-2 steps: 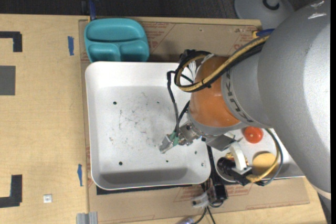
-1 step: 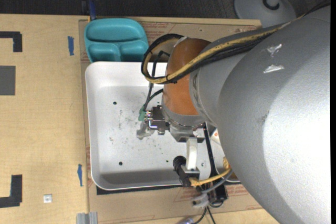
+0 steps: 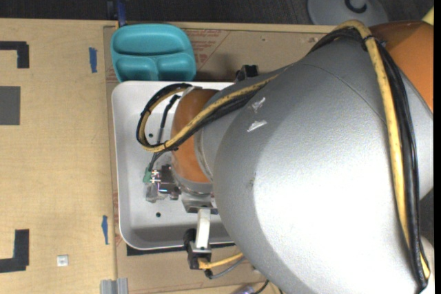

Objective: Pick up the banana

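My grey arm reaches in from the right and covers most of the view. Its orange band hangs over the white bin. The gripper sits low over the bin's left half, seen from above as metal wrist hardware pointing down at the bin floor. The arm hides most of the bin's floor and whatever lies under it. A bare strip of white floor shows along the bin's left and front walls.
A teal moulded tray stands just behind the bin. Yellow and black cables loop off the wrist. The brown bench with black tape marks stretches left. A grey stand base sits on the dark floor at the back.
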`<state>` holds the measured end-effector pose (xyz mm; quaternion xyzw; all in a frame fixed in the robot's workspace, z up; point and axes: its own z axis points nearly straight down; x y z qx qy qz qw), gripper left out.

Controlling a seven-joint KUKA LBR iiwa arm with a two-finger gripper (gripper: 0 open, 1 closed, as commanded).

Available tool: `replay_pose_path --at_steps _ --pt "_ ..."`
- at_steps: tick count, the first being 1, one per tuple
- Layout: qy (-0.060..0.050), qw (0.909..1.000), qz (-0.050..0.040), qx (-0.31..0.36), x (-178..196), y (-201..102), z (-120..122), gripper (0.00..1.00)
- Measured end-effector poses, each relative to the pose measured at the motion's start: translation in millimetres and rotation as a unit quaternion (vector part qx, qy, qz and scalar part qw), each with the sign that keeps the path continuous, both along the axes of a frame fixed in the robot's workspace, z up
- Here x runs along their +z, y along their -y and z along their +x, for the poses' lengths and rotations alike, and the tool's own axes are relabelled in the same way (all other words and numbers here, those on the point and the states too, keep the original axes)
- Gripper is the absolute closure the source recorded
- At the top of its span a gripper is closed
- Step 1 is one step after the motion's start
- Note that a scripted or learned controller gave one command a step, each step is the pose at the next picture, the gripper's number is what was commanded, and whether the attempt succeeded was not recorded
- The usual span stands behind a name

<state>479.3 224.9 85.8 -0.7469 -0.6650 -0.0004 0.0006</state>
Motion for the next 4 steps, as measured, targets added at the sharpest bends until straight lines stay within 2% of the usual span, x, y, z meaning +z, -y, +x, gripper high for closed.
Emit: replay_pose_path --at_steps 1,2,3,4 --pt "0.001 1.0 0.0016 0.001 11 -2 1 1.0" --pt "0.004 0.9811 0.0025 -0.194 3 -2 3 1.0" --pt "0.002 0.9808 0.0001 -0.195 1 0 1 0.0" --pt "-0.001 0.9599 -0.0011 -0.28 54 0 -1 0.0"
